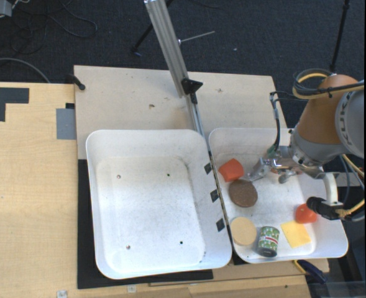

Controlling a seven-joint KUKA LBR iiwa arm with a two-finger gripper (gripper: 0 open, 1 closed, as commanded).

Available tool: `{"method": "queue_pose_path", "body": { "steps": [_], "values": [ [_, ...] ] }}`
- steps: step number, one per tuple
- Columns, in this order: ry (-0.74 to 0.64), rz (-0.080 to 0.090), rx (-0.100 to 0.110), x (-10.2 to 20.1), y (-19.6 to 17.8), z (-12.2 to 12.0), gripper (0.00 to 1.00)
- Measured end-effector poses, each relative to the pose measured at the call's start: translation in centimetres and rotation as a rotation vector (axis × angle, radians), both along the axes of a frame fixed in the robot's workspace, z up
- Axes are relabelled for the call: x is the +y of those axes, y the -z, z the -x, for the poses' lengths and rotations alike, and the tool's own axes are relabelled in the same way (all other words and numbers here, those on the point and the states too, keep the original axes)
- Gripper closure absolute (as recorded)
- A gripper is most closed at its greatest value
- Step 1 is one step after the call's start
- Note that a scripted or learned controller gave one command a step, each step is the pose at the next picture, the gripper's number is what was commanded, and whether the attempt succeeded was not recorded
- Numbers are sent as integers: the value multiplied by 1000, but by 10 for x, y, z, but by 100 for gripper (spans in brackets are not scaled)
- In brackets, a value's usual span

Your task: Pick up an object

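The brown disc, the likeliest object to pick, is lying in the right bin at centre right of the frame, just below the hand, whose fingers are reaching toward it, empty and seemingly slightly parted, beside the orange block.

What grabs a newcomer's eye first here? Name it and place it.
The grey arm with its orange band reaches in from the right, its tool low over the right bin. Beneath it sit bright pieces: an orange block, a brown disc, a yellow block.
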State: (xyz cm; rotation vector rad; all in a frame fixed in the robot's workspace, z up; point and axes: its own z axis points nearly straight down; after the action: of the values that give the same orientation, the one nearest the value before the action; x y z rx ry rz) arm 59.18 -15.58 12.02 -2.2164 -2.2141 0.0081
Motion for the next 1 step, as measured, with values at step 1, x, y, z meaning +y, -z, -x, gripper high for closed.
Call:
{"method": "queue_pose_path", "body": {
  "steps": [1],
  "values": [
    [2, 2, -12, 0, 26, -2, 0]
  ]
}}
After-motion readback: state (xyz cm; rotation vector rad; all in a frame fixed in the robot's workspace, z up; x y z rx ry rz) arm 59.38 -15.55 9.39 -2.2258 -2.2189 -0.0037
